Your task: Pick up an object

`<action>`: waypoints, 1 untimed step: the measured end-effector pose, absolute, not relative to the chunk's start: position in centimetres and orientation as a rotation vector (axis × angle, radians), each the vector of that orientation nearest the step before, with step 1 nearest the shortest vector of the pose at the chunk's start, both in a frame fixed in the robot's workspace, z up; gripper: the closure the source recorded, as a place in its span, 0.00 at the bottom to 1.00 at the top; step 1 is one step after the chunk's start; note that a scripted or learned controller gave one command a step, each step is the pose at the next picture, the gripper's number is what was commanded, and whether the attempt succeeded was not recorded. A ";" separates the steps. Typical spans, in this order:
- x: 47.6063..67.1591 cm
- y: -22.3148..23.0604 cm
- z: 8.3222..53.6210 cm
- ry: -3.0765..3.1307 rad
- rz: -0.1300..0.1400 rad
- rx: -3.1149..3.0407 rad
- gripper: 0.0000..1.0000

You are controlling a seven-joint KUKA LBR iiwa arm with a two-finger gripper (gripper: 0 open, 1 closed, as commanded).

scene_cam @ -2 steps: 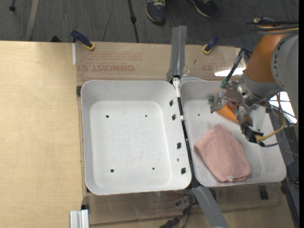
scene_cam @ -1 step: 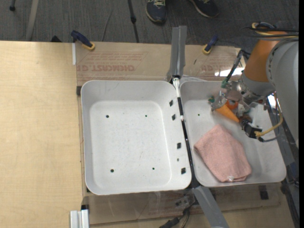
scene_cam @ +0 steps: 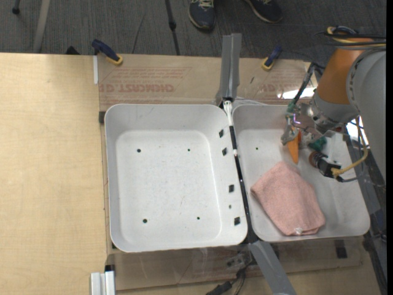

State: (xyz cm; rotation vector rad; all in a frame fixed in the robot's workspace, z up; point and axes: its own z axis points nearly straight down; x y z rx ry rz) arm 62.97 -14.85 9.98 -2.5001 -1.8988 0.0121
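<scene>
Plywood bench (scene_cam: 49, 165) carries 2 shallow white plastic bins; the left bin (scene_cam: 166, 118) sits mid-frame. In the right bin (scene_cam: 270, 125), a soft pink folded cloth (scene_cam: 287, 200) lies lower centre and a slim orange piece (scene_cam: 295, 147) stands just above it. Gripper (scene_cam: 295, 128) hovers at upper right, at the orange piece; grip state unreadable. Best approach, I'd judge: descend straight, pinch the cloth's bunched middle.

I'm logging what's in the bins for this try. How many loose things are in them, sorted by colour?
Pink: 1, the folded cloth in the right bin.
Orange: 1, a narrow orange piece just beyond the cloth, right under the claw.
Total: 2, both in the right bin. I see none in the left bin.
</scene>
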 end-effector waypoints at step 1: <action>56.6 -18.3 21.0 -1.474 0.005 -2.775 1.00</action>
